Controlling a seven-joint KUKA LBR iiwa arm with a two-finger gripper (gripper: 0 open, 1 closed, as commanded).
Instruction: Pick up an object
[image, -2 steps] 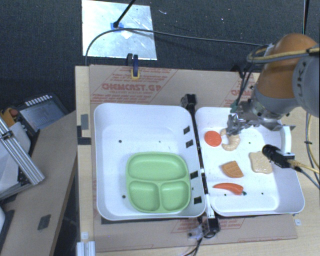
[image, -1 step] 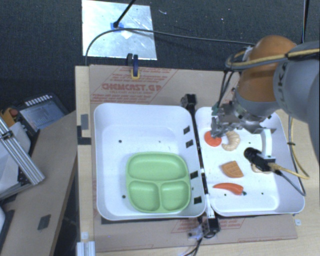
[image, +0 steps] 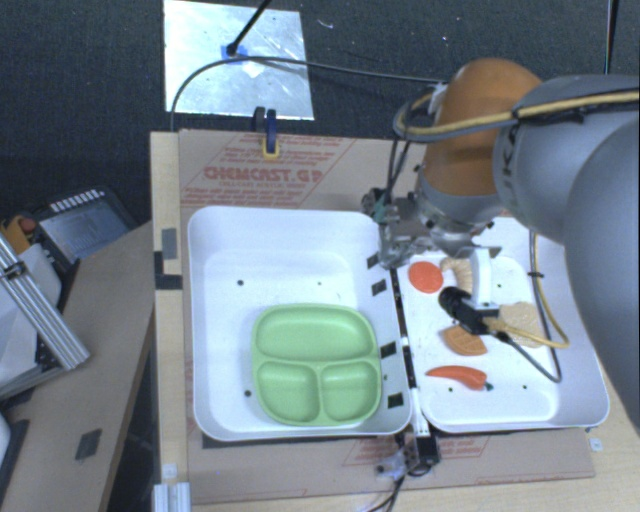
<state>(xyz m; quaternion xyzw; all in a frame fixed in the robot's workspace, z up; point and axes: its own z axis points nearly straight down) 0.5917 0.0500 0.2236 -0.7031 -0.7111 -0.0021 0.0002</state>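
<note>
The claw (image: 425, 243) hung over the far left corner of the right bin (image: 575, 400); whether it was clenched or released could not be told. Just below it lay a round orange-red piece (image: 427, 277), further below a tan-orange piece (image: 464, 342) and a red chili-shaped piece (image: 458, 376). Left of the claw, the left bin (image: 215, 240) held 1 green divided plate (image: 316, 362).
</note>
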